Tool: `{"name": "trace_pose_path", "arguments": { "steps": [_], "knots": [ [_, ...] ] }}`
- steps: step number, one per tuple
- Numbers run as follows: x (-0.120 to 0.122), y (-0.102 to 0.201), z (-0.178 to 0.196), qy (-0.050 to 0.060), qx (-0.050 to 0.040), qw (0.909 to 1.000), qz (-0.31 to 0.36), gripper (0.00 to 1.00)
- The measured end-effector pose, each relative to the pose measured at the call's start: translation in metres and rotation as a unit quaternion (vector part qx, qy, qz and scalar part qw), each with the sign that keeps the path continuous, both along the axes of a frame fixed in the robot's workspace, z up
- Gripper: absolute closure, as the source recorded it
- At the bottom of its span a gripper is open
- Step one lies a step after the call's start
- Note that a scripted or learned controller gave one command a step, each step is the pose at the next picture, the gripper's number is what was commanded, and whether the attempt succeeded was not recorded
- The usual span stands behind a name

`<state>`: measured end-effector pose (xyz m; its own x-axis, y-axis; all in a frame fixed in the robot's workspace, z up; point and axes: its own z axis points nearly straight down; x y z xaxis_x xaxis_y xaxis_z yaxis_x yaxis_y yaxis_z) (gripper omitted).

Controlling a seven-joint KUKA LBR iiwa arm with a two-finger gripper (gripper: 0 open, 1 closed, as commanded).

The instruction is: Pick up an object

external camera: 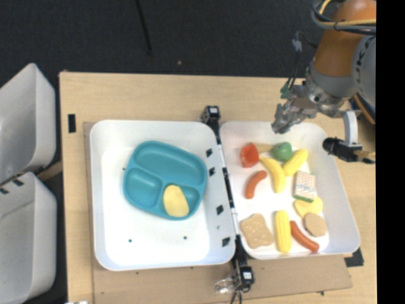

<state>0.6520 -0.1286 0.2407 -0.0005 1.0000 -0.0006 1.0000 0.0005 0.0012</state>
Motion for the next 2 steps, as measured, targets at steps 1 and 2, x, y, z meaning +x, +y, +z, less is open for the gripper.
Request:
{"name": "trace_pose_path", "arguments": {
  "steps": [1, 2],
  "knots": [
    [-0.015, 0.046, 0.007, 0.002, 0.0009, 1.0, 0.003, 1.0],
    [-0.03, 0.077, 0.007, 0.003, 0.0005, 1.0, 0.002, 1.0]
  ]
}}
